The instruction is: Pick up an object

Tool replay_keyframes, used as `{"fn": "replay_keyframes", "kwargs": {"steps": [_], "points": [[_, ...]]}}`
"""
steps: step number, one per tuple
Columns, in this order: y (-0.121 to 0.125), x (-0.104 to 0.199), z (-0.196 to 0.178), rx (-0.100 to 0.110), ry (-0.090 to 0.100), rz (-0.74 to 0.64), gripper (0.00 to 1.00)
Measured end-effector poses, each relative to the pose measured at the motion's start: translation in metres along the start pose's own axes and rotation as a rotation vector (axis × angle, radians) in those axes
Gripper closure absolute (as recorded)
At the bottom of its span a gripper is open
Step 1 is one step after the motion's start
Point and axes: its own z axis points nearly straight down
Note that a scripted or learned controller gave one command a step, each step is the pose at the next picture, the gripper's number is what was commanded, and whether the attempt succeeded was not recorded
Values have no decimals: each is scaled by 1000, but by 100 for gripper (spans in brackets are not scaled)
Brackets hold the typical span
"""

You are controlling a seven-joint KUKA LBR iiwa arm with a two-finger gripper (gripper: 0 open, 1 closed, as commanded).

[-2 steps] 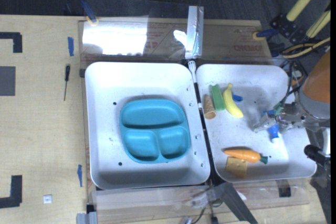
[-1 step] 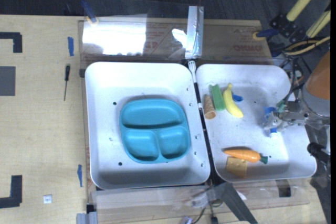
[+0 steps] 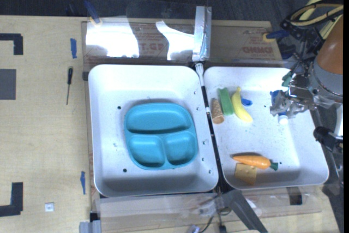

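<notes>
So from the overhead camera view you've got the two white bins side by side on the bench (image 3: 43, 133). The left bin (image 3: 103, 84) has a blue divided tray (image 3: 161, 135) sitting pretty much dead center in it. The right bin (image 3: 305, 172) is where the grabbable stuff is: up around 10 o'clock in that bin there's a tight little cluster, a brown cork-looking piece (image 3: 217, 112) touching a green piece (image 3: 226, 101), with a yellow banana-like toy (image 3: 241, 108) right beside that and a small blue bit (image 3: 246, 101) just past it. Down at 6 o'clock there's an orange carrot toy (image 3: 253, 161) lying flat with a tan block (image 3: 245, 172) touching its underside. The gripper (image 3: 283, 108) hangs over the bin's 2 o'clock area, near the right wall, well apart from both groups and nothing in it as far as I can see. Honestly can't tell whether it's spread or closed, too much clutter of metal and cable there. If I were calling it, the carrot looks like the friendlier target, since its upper side is free, though the tan block crowds the other side. I'd line the closing direction across its narrow width, come straight down over its middle, and stay clear of the block. The banana cluster is packed tighter, so a grab there risks nudging neighbors.
</notes>
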Motion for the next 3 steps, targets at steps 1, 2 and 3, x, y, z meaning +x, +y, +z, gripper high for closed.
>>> {"fn": "replay_keyframes", "kwargs": {"steps": [1, 2, 3], "points": [[1, 48, 42, 17, -3, 47, 100], [-19, 114, 10, 9, -2, -109, 100], [-57, 89, 58, 16, 0, -401, 100]]}}
